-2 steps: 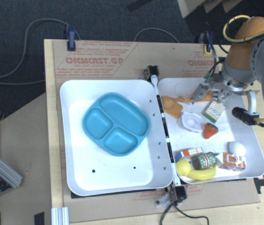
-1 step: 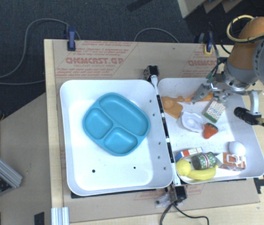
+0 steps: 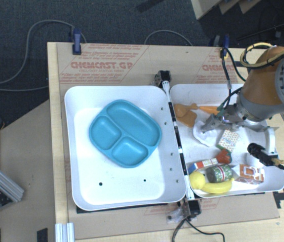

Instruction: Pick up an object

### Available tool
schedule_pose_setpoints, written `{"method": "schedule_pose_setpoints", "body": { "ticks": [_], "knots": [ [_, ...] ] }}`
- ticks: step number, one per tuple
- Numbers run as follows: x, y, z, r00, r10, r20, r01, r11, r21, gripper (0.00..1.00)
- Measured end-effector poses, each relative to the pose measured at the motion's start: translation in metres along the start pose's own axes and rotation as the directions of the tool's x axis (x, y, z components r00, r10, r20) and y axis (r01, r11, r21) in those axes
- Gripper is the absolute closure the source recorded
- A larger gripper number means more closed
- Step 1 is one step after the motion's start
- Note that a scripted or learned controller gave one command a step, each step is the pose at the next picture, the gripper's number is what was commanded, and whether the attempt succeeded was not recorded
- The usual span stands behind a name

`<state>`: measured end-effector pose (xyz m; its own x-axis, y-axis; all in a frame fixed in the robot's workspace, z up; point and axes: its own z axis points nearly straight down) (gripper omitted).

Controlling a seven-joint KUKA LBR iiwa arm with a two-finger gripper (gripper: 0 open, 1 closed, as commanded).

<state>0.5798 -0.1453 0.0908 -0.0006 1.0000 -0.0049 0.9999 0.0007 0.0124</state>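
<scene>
Camera view: a bench (image 3: 107, 64) seen from above at a slant, with two white bins side by side.
Arm (image 3: 263, 92): grey with an orange band, comes in from 3 o'clock and ends over the right bin (image 3: 202, 91).
Gripper (image 3: 216, 122): low over the upper half of the right bin, tip turned toward 9 o'clock.
Claw state: cannot tell whether it is wide or narrow from this angle.
White lump (image 3: 202, 133): pale and crumpled, soft-looking, just beside the gripper at its 7 o'clock.
Tan piece (image 3: 185, 114): flat and brownish, at 11 o'clock in the right bin, by the left wall.
Orange stick (image 3: 208, 108): thin and carrot-coloured, at the tan piece's 3 o'clock.
Patterned packet (image 3: 228, 139): white with fine speckling, tilted, at the gripper's 5 o'clock.
Red fruit (image 3: 224, 157): small and round, at the packet's 6 o'clock.
Tube (image 3: 204, 165): white with red and blue, lying flat at the red fruit's 8 o'clock.
Banana (image 3: 211, 186): yellow and curved, at 7 o'clock in the right bin.
Dark can (image 3: 219, 174): lies against the banana's upper side.
Orange box (image 3: 251, 174): orange and white, at 5 o'clock in the right bin.
Left bin (image 3: 81, 135): holds a blue plate (image 3: 125, 133) with three compartments, near its middle.
</scene>
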Motion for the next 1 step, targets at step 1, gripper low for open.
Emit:
{"method": "schedule_pose_setpoints", "body": {
  "ticks": [1],
  "knots": [
    [0.0025, -0.0847, -0.0008, 1.0, 0.003, 0.003, -0.003, 1.0, -0.005, 0.0]
  ]
}}
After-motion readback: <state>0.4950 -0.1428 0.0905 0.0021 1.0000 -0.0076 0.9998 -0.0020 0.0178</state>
